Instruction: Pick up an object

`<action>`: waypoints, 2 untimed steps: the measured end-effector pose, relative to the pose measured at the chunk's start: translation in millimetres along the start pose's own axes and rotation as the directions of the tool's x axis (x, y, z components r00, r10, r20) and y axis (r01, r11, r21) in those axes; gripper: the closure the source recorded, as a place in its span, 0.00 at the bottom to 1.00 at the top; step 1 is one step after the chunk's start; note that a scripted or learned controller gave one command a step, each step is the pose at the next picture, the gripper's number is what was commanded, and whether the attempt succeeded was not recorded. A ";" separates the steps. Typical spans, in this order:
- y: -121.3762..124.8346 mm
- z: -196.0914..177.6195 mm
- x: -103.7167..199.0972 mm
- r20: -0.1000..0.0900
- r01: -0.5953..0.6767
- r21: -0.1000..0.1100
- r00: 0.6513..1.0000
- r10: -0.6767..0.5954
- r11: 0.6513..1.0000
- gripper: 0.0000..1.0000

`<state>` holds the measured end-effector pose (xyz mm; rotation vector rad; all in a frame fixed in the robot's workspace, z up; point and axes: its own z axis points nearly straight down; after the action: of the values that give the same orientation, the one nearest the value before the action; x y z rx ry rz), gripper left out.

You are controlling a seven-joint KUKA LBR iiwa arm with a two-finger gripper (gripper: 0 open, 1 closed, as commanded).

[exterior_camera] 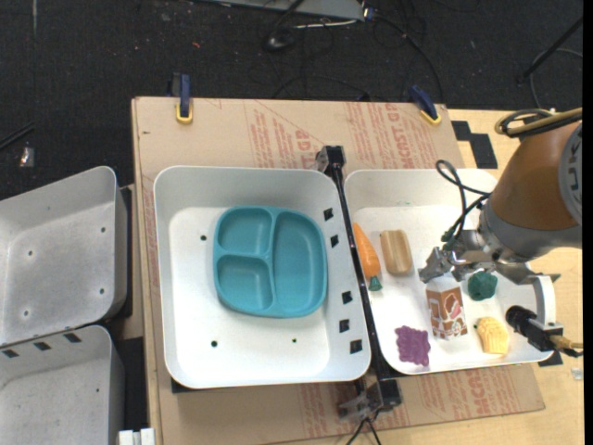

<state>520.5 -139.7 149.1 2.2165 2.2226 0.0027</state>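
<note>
Arm point(542, 193): grey with an orange band, nearest the lens, reaching in from the right over the right bin.
Counter point(241, 128): brown board carrying both white bins side by side.
Left bin point(176, 248): holds a teal divided plate point(271, 261), lying flat near its middle.
Right bin point(408, 193): holds every small item.
Claw point(451, 265): low over the right bin, just above the carton; whether it is apart or together I cannot tell.
Carton point(447, 311): brown and white, upright, below the claw.
Carrot point(367, 251): orange, along the bin's left wall.
Bread piece point(397, 251): tan, beside the carrot.
Purple item point(412, 344): front edge, left of the carton.
Yellow item point(493, 335): right of the carton.
Green item point(482, 286): above the yellow one.
</note>
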 end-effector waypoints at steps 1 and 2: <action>1.6 -63.3 2.5 0.001 0.000 -0.004 1.000 0.000 1.000 1.00; -2.1 -124.2 6.7 0.001 0.001 -0.004 1.000 -0.001 1.000 1.00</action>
<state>518.1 -133.0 273.3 2.2129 2.2209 0.0058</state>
